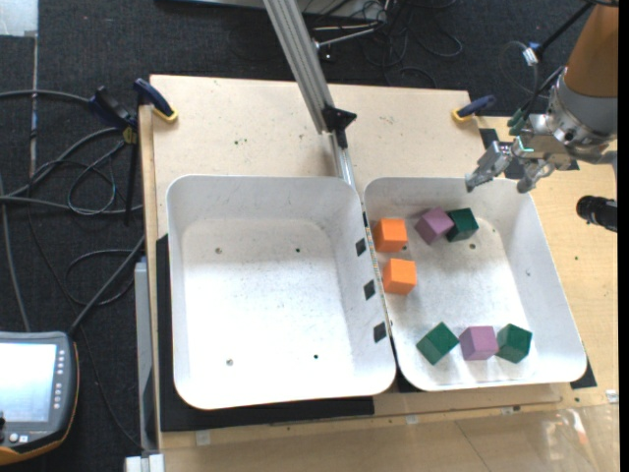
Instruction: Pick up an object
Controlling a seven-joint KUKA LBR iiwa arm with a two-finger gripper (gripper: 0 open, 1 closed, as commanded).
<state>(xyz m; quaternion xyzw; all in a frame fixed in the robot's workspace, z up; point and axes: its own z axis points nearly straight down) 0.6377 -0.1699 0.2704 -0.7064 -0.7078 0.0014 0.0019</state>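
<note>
While it hangs above the right bin's (pixel 550 264) far rim, the hand (pixel 506 177) is spread, holding nothing.

Seven small blocks (pixel 435 275) in right bin (pixel 550 293): two orange, two purple, three green.

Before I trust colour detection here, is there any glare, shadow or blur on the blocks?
Camera view: lighting is even and soft, the glossy white right bin shows no strong glare; the orange cubes and the purple cube are sharp with faint shadows; the pincer looks slightly soft.
</note>
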